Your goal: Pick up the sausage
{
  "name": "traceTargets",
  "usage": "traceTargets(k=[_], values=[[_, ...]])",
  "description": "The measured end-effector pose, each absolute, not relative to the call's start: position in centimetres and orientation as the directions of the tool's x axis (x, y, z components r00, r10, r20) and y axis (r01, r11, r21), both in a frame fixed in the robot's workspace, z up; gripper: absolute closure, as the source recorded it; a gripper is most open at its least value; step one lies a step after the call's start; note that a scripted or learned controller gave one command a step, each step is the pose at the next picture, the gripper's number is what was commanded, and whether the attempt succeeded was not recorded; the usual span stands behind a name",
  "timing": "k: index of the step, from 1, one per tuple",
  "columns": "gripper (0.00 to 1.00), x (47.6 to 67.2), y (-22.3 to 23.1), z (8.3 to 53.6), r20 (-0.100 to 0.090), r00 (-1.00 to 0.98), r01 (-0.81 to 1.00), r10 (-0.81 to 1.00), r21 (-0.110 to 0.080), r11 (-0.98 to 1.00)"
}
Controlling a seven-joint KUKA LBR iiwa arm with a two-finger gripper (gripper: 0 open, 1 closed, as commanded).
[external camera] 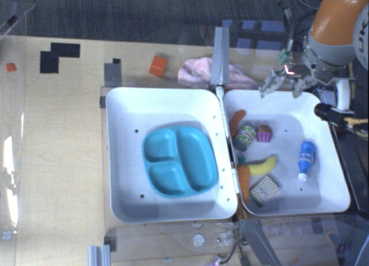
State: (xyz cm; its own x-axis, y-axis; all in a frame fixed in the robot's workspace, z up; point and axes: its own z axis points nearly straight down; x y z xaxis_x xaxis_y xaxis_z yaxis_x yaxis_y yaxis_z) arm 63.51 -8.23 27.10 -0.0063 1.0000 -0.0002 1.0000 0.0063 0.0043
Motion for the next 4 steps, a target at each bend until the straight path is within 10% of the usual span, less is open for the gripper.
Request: traceTargets(k=[2,4], values=[[0.0,67.1,-8.7,8.8,-0.002,-0.107,0.994,0.994,0.008,0.107],[0.0,57.0,-9.1,9.0,-0.003,-0.122,0.992,0.993,0.015,0.122]])
